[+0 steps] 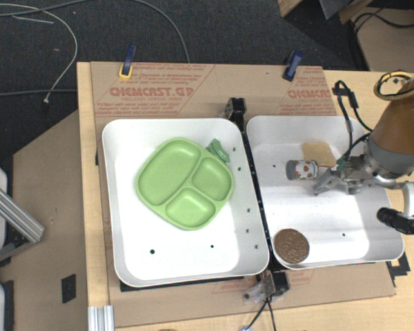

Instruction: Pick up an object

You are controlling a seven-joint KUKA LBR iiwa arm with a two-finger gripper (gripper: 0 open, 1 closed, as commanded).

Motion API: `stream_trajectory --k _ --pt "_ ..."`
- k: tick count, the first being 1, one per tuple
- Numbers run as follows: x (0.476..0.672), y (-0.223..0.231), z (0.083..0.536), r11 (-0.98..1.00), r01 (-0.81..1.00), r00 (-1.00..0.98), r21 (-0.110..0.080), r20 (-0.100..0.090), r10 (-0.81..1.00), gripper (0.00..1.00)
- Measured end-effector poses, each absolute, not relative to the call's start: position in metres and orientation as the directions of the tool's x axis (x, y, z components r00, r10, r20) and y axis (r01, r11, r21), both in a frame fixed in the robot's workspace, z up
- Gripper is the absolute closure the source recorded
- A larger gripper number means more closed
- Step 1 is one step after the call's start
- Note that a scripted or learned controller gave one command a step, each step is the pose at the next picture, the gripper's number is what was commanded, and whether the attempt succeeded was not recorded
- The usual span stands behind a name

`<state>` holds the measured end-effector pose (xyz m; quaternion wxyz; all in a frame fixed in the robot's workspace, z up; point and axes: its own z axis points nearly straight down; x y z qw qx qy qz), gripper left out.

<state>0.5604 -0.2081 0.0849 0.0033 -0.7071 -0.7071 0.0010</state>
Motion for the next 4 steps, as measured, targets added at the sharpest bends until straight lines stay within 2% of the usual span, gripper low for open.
stream_trajectory --k 1,2,3,4 --pt "0.562 -0.209 0.1 0.0 1.0 0.0 0.001 0.001 1.0 1.0" --pt "0.561 -0.207 0.144 0.001 1.0 -0.001 0.005 -0.002 1.0 1.0" --pt "0.563 -0.206 0.209 0.001 1.0 -0.001 0.008 -0.003 1.0 1.0" --pt "0.564 -0.206 0.21 0.001 1.0 -0.001 0.002 -0.001 1.0 1.0"
